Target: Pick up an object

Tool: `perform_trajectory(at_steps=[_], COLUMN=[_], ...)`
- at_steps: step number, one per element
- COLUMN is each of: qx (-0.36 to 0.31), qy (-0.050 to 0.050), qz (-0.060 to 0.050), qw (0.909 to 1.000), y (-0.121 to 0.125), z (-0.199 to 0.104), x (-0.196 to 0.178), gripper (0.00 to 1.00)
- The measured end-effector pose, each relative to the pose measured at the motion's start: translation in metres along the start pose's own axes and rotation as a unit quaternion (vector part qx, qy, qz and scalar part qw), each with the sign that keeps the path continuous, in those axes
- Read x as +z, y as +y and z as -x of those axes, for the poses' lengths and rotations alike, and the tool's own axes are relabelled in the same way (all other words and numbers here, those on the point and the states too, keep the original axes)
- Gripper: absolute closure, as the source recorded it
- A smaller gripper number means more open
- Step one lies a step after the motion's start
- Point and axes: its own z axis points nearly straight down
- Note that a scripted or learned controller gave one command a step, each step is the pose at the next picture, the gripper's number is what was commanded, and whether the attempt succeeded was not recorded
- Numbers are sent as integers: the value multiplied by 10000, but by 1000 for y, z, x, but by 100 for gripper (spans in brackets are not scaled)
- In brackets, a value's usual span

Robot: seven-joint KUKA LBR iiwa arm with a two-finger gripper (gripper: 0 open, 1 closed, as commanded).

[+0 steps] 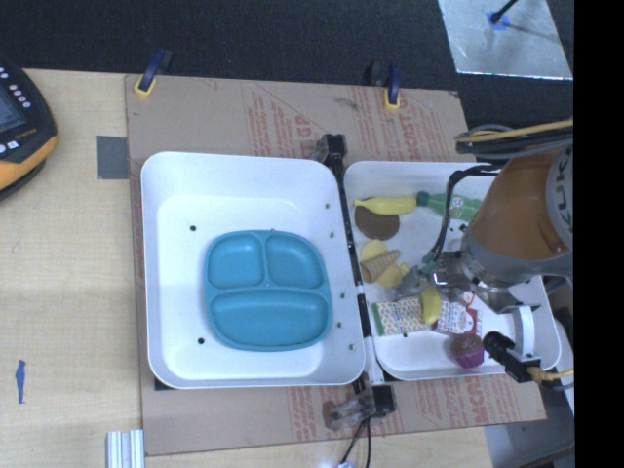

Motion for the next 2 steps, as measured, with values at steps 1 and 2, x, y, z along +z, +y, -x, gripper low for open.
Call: perform_trajectory(at_steps=[1, 2], qx=[-27, -60], qy=[-6, 7], qz=[11, 77], qw=[10000, 10000], y=[1, 49], z=[0, -65], x=[-14, -98], gripper=[100, 100])
